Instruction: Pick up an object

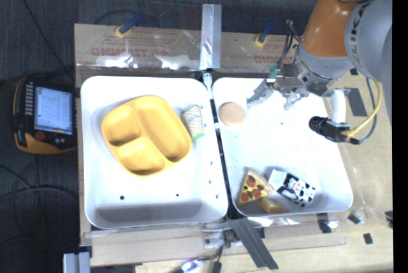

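Candidate objects, right bin (338, 157): a round tan disc, cookie-like (232, 113), lies near the bin's upper left corner, close beside the divider. Along the near wall sit a pizza-slice toy (254, 189) and, just beside it, a small black-and-white patterned block (298, 189) with a white piece touching its left side. All three rest on the bin floor; none is lifted.

Left bin (92, 157): a yellow compartment tray (146, 134) sits upside-right in the middle, and a small wrapped cylinder with a green end (194, 120) leans against its right edge.

Progress, as we judge it: the pick is not yet done. Nothing has been taken up, so the approach, the closing on an object and the lift all remain.

The jaws (279, 93): they hang over the upper part of the right bin, to the right of the tan disc and apart from it. We see two fingers spread, with bare bin floor showing between them, so we log them as parted and holding nothing. Whether the fingertips touch the bin floor we cannot tell from this slant.

Nearest object to the jaws is the tan disc; the pizza slice and the block lie well apart from them, at the opposite wall.
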You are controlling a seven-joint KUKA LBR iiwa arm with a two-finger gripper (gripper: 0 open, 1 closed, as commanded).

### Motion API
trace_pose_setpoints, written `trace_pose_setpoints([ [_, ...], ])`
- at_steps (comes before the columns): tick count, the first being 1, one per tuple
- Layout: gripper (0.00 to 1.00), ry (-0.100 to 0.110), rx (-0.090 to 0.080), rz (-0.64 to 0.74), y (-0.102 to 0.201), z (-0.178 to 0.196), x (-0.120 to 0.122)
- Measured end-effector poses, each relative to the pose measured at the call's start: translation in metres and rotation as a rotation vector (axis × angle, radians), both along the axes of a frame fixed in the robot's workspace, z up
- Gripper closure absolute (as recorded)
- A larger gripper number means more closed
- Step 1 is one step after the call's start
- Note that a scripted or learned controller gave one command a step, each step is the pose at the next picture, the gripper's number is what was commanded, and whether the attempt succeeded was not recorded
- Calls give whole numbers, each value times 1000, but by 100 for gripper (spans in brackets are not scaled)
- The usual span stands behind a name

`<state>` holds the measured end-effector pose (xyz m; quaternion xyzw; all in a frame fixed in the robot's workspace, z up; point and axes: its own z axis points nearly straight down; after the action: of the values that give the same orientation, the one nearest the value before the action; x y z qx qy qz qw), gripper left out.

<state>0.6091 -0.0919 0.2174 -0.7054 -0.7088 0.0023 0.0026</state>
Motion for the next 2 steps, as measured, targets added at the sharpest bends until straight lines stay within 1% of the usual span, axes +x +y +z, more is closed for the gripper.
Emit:
trace_pose_setpoints([
  [1, 0, -6, 0, -113, -3, -125, -55],
  [2, 0, -3, -2, -110, -78, -126, -13],
])
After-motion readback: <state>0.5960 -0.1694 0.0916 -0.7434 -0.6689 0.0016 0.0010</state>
